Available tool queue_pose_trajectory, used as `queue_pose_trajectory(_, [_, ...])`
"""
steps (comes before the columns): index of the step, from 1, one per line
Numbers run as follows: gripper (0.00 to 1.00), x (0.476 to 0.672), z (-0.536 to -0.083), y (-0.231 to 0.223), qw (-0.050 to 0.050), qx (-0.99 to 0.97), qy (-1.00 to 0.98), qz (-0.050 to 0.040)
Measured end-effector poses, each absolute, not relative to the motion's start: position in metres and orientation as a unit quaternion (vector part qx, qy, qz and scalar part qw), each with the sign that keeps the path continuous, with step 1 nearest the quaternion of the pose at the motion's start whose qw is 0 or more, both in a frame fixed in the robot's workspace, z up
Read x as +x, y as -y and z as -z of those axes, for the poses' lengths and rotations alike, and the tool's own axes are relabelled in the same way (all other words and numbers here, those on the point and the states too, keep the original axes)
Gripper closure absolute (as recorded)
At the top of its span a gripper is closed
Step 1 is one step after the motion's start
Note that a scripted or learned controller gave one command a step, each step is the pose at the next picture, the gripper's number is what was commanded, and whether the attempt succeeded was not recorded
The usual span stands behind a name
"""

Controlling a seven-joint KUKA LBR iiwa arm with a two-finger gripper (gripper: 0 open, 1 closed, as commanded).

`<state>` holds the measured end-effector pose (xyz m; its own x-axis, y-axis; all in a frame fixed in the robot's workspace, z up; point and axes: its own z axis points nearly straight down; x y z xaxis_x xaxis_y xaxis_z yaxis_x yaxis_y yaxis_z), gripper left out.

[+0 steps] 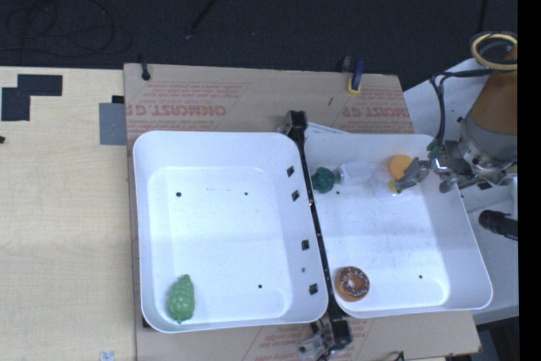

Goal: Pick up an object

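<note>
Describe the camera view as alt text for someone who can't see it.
A robot arm's gripper hovers beside an orange object in the right white bin, which also holds a dark green object and a doughnut. The left bin holds a light green object.

grey arm low at right, tool (pixel 412 176) pointing left

Two white bins side by side on a cardboard sheet (pixel 254 97) with red print; left bin (pixel 161 156), right bin (pixel 456 283); black divider strip (pixel 308 207) between them; blue-yellow clamp (pixel 355 73) at cardboard's far edge; light wood bench (pixel 59 224) to the left; dark cables (pixel 51 21) on black floor behind.
</note>
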<state>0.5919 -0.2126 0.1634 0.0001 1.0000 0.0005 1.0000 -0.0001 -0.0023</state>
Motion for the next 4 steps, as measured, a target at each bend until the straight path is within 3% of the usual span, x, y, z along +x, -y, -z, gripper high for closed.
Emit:
queue_pose_trajectory(1, [0.00, 0.522, -0.104, 0.213, 0.005, -0.708, 0.706, -0.0025])
queue_pose_trajectory(2, [0.00, 0.478, -0.147, 0.122, 0.004, -0.705, 0.709, 0.0001])
queue_pose_trajectory(3, [0.00, 0.541, -0.085, 0.204, -0.002, -0.708, 0.706, -0.0005])
queue_pose_trajectory(4, [0.00, 0.473, -0.087, 0.184, 0.003, -0.708, 0.706, -0.0009])
